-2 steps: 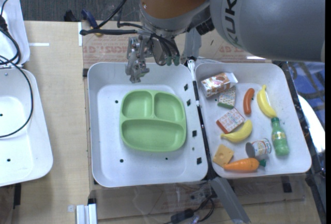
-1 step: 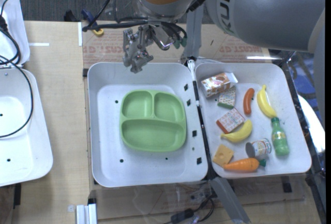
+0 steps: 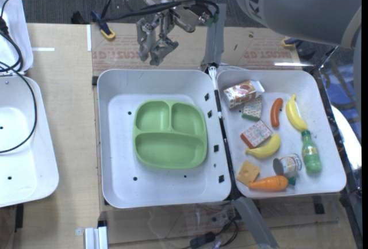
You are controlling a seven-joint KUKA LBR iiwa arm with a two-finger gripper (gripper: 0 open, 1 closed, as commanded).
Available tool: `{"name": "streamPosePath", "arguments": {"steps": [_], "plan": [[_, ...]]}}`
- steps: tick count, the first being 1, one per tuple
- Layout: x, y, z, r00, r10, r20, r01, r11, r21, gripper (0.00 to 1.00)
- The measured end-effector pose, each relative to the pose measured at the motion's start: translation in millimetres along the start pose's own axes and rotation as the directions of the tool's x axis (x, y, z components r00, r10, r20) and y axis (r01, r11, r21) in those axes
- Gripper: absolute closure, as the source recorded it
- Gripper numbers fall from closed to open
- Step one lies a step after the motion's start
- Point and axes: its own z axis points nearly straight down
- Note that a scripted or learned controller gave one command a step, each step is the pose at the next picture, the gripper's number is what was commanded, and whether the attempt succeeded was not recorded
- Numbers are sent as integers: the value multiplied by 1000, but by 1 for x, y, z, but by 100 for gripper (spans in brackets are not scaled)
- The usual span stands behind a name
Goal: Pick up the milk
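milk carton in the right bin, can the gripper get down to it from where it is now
Probably yes. The milk carton lies on its side at the right bin's far end with nothing on top of it. The gripper hovers beyond the left bin's rim.

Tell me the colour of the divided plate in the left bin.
Light green divided plastic plate, clearest in the camera view.

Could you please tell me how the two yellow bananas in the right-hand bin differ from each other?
The small yellow banana by the far wall stands nearly lengthwise beside the orange sausage; the larger yellow banana mid-bin lies crosswise, against the red-and-white checked packet. The first looks slimmer, the second plumper. Both are yellow, curved, and lie in the right white bin.
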Motion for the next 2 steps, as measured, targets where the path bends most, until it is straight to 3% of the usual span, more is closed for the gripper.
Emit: {"name": "streamPosePath", "arguments": {"steps": [1,2], "plan": [[8,-7,-19,952,-306,0,306,952,0,100],[14,-5,-22,824,-566,0,566,824,-2,100]]}}
